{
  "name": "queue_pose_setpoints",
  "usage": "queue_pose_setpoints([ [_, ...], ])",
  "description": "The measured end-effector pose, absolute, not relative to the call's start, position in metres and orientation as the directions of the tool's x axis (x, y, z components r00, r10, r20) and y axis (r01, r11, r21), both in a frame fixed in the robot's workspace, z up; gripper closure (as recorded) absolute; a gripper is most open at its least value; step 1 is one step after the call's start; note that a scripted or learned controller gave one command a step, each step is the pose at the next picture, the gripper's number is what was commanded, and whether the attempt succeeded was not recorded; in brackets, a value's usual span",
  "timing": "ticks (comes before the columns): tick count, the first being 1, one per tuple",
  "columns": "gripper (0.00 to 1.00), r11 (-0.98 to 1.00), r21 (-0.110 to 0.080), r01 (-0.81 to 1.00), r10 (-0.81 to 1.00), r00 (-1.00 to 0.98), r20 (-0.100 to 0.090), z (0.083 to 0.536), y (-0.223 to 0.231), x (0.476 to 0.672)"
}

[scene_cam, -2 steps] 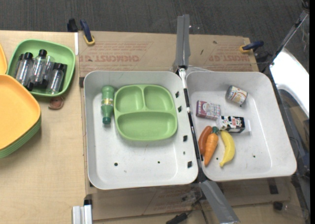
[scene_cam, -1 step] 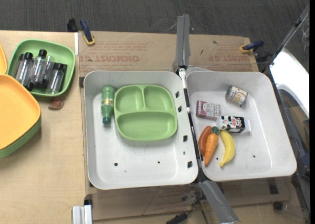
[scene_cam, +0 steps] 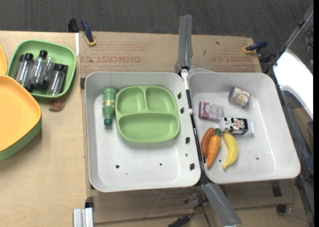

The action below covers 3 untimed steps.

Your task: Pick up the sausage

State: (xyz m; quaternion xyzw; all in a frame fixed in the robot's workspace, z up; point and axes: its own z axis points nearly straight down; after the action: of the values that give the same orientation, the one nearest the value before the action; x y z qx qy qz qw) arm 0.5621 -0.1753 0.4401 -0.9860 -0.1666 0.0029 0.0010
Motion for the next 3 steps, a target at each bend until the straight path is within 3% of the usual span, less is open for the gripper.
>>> queue_pose_setpoints([
  [3,1.0,-0.98,-0.001,0.201,0.201,0.98,-0.004,0.439,-0.191,0.65],
])
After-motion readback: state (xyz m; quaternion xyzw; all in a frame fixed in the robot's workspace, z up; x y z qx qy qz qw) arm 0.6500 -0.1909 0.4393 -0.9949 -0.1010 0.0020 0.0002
